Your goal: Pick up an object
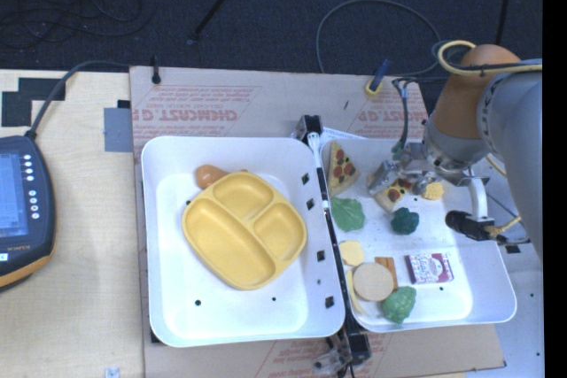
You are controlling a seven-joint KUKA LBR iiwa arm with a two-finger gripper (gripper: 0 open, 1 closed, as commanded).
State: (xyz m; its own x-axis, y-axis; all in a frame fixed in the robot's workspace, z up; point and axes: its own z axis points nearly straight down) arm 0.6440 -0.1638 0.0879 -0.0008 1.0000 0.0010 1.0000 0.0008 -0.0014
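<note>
My gripper (396, 180) hangs low over the upper middle of the right bin (493, 300), under the grey arm with its orange band (461, 106). Right beneath it lies a small tan and red piece (390, 196), and a small yellow piece (433, 189) lies just to its right. A pizza slice toy (339, 165) lies to the left of the gripper. A dark green broccoli (406, 221) sits just below it. The view does not show whether anything is held.
The right bin also holds a green leaf (347, 213), a yellow disc (352, 253), a beige round (372, 282), a green lump (399, 304) and a pink box (428, 267). The left bin (177, 314) holds a yellow divided plate (244, 228) and an orange object (209, 175). A handheld control pendant (18, 208) lies far left.
</note>
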